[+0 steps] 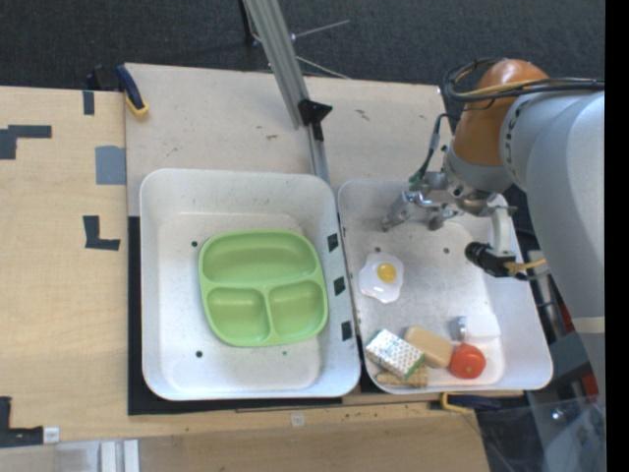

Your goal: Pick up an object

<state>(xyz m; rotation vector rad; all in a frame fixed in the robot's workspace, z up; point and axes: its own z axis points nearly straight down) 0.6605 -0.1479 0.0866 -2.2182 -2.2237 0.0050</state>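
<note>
Gripper [425, 205] hangs over the far end of the right bin [511, 357], and we cannot tell how it is set or whether it has anything. We use the egg [381, 276] as our mark: it lies nearer the camera than the gripper and well apart from it. Beyond the egg, at the bin's near wall, sit a box [395, 353], a tan block [429, 346] and a tomato [468, 362], close together. Left of the egg, the other bin holds a green tray [262, 286]. We judge the egg the easiest pick, since it lies alone.

Even, bright overhead light, soft shadows, slight blur
</note>
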